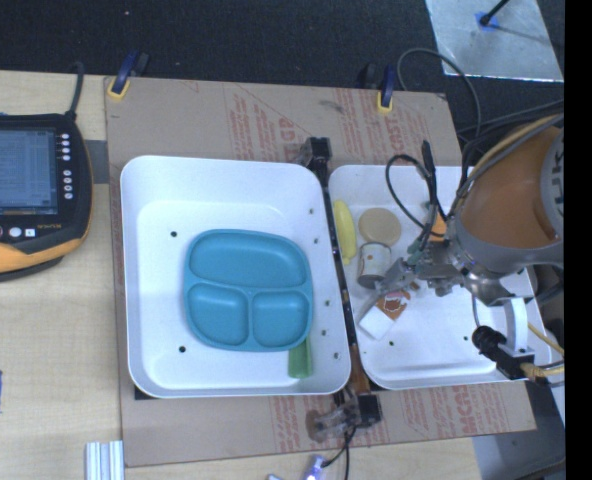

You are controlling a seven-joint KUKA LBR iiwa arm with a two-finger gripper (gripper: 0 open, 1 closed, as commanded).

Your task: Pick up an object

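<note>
A: Where is the gripper (pixel 384 285) seen?

B: It is lowered into the right bin (pixel 426 363), near that bin's left wall. The grey arm (pixel 501 208) with its orange band is extended over the bin's right half, and black cables are looped above the wrist.

A: Jaw state?

B: It cannot be told — the fingertips are lost among small items on the bin floor. Nothing is seen clearly held between them.

A: Objects in the right bin?

B: A yellow banana-shaped piece (pixel 345 230) is laid along the left wall, toward the far end. A tan round disc (pixel 380 225) is placed just beside it. A pale cylinder (pixel 373 260) is found just below the disc, close to the gripper. A small white-and-brown item (pixel 392 307) is noted just beside the fingertips — whether it is touched cannot be resolved.

A: Beyond the right bin?

B: In the left bin (pixel 146 268), adjoining it, a blue divided plate (pixel 247 288) is centred, and a green block (pixel 300 360) is set at the plate's near-right corner. Further left, a teach pendant (pixel 26 193) is rested on the bench.
</note>
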